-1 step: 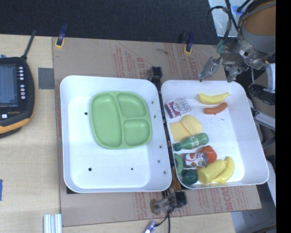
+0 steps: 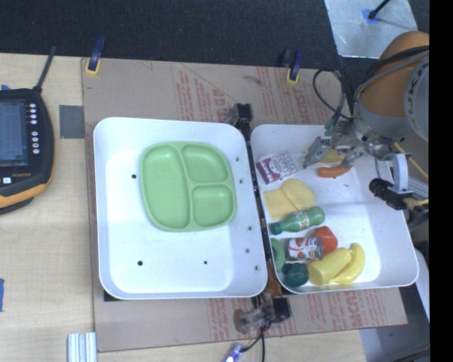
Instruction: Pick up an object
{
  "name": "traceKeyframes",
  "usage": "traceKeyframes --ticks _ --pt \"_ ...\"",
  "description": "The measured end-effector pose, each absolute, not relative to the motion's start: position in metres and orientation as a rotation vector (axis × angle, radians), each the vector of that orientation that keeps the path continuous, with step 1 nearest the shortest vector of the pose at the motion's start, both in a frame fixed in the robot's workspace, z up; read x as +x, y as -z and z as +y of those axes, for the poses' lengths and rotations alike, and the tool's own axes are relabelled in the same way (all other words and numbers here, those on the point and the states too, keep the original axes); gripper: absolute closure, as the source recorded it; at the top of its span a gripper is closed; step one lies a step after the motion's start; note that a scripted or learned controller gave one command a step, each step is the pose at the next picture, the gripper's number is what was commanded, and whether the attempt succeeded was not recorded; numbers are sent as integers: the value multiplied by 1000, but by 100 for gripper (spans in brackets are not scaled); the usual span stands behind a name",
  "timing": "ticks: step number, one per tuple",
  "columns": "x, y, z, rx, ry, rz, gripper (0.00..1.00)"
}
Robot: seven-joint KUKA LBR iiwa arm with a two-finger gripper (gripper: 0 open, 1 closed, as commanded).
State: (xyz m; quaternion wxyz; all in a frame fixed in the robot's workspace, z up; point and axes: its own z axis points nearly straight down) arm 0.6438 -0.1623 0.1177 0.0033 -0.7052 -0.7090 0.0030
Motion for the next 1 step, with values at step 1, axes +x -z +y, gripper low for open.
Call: traceKeyframes --ticks 1 --pt "657 -93 -212 -2216 -1 -2223 0"
